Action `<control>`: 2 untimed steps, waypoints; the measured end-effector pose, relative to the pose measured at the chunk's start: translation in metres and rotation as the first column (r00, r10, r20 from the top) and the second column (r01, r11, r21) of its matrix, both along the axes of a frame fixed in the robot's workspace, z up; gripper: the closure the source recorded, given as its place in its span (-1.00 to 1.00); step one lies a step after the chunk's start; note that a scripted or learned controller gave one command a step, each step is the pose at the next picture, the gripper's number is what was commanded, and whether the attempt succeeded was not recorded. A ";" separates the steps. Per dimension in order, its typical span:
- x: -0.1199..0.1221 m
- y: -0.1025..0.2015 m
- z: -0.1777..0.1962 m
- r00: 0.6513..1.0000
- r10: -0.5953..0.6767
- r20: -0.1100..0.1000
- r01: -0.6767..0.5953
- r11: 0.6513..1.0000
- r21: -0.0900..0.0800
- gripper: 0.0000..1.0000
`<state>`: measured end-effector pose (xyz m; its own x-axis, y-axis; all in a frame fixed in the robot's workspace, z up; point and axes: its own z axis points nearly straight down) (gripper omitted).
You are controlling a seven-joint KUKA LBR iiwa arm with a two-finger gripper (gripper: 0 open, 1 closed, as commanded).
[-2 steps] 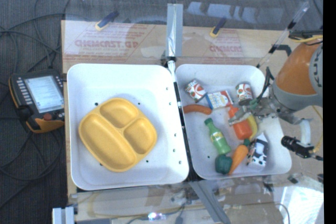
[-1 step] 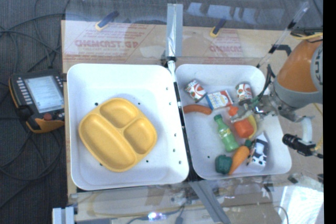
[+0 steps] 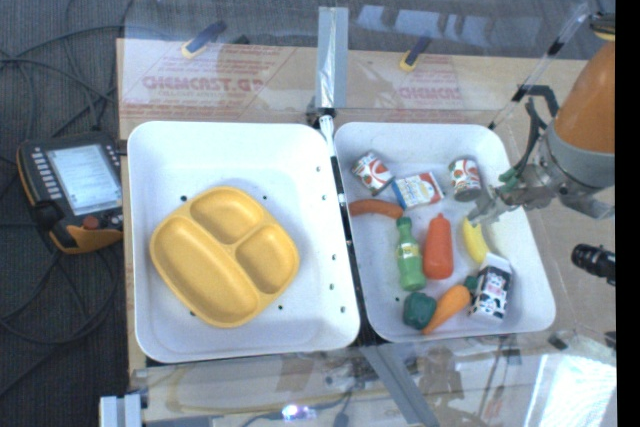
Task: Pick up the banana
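The banana (image 3: 473,241) is small and yellow. It lies near the right wall of the right bin (image 3: 520,310), between a red-orange bottle (image 3: 438,247) and the bin's edge. My gripper (image 3: 492,204) hangs over the bin's right side, just above and slightly right of the banana's upper end. Nothing is visibly held in it. The grey arm with its orange band (image 3: 600,105) comes in from the right edge.
The right bin also holds two red-and-white cans (image 3: 372,172) (image 3: 463,175), a white carton (image 3: 417,189), a sausage (image 3: 375,209), a green bottle (image 3: 409,255), a carrot (image 3: 448,307), a green vegetable (image 3: 418,308) and a cow-print carton (image 3: 491,290). A yellow divided plate (image 3: 225,253) lies in the left bin (image 3: 150,155).
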<state>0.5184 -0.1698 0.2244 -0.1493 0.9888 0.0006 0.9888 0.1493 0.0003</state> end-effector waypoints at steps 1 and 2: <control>0.000 0.000 0.000 1.000 0.000 0.000 0.000 1.000 0.001 -1.00; 0.025 -0.054 -0.030 1.000 0.002 -0.001 -0.002 1.000 -0.004 -1.00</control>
